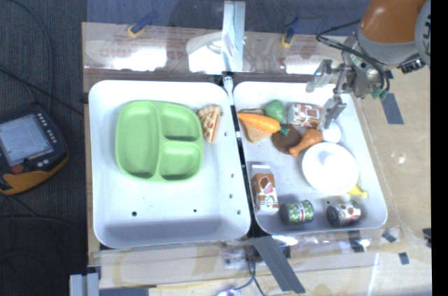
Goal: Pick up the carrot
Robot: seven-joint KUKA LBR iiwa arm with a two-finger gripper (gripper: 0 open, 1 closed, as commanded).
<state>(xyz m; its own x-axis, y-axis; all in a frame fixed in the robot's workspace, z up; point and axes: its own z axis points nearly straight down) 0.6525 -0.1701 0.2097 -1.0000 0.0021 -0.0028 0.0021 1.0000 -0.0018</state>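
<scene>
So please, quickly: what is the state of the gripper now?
Gripper: open, holding nothing, above the right bin's far edge; the carrot lies untouched.

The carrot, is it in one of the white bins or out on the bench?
In. The carrot lies flat in the right bin, near its upper left corner, beside a green item.

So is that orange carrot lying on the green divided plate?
No. The orange carrot lies in the right white bin, while the green divided plate sits in the left white bin.

Bright even overhead light, glare on plastic sheet [161, 53] behind bins, soft focus
</scene>
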